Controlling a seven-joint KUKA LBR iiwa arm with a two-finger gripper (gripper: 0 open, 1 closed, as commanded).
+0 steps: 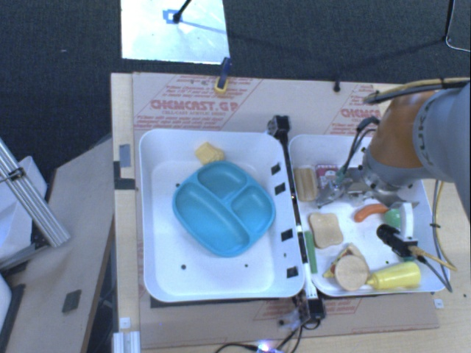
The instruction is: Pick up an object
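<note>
The metal two-finger pincer [333,187] is low in the right shallow white bin [430,289], its tips close to the bin floor near the upper left corner; whether it is spread or closed I cannot tell. Nearest it, just to its left, lies a pale tan wafer-like block [305,183] with its long axis running up the view, and a flat beige toast-shaped slice [325,229] lies just below. An orange carrot-like piece [368,212] sits to the right, under the wrist. Objects crowd this bin, so clearance looks tight. The left white bin [158,271] on the bench [191,101] carries a blue divided plastic plate [223,207].
</note>
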